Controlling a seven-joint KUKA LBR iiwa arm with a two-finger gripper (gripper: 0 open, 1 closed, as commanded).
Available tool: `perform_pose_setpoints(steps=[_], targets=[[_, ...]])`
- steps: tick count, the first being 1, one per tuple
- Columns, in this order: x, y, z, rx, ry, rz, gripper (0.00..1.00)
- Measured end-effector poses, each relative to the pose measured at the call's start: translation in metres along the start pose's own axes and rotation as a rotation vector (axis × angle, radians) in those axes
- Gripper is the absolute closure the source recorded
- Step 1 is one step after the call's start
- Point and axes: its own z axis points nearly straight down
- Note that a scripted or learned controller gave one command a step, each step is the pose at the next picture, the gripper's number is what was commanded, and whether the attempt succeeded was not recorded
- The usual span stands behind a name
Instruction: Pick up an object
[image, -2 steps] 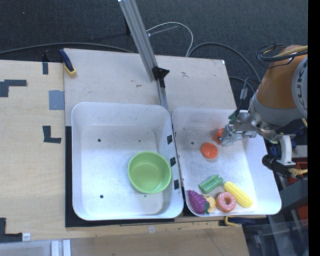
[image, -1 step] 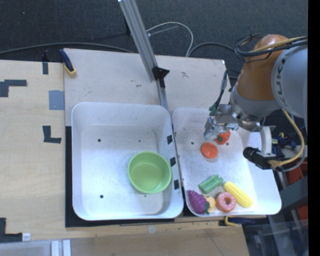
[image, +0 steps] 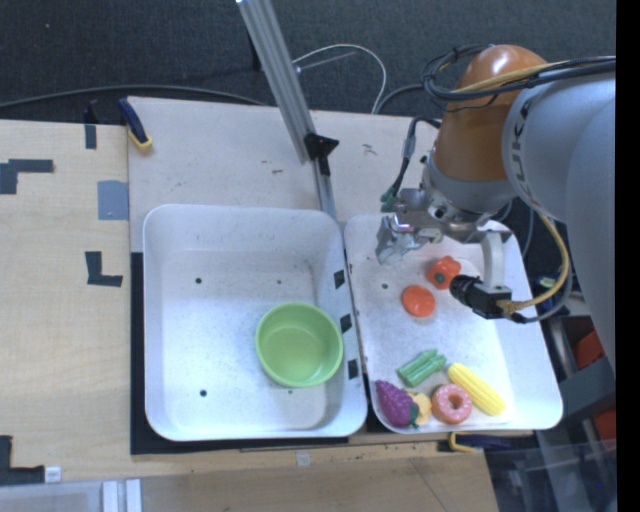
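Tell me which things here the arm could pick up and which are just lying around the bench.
For the job:
pincer
tomato
red pepper
green pod
corn
donut
grapes
green bowl

Lying about:
left bin
right bin
yellow clamp
metal pole

Bulky grey arm (image: 565, 150) with orange wrist band (image: 480, 110), looping black cables, perhaps yellow ones, metallic gripper (image: 398, 238).

A robotics lab: a pale wooden bench (image: 60, 330) patched with grey tape marks at nine o'clock, loose black cables (image: 345, 60) trailing over dark carpet at twelve, two shallow white plastic bins (image: 170, 225) holding toy plastic food (image: 440, 385).
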Motion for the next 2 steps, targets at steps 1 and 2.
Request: perform_pose_setpoints(steps=[1,2], targets=[[0.054,0.025,0.013,0.002,-0.001,0.001,1.00],[0.114,0.044,0.013,0.001,0.000,0.000,1.00]])
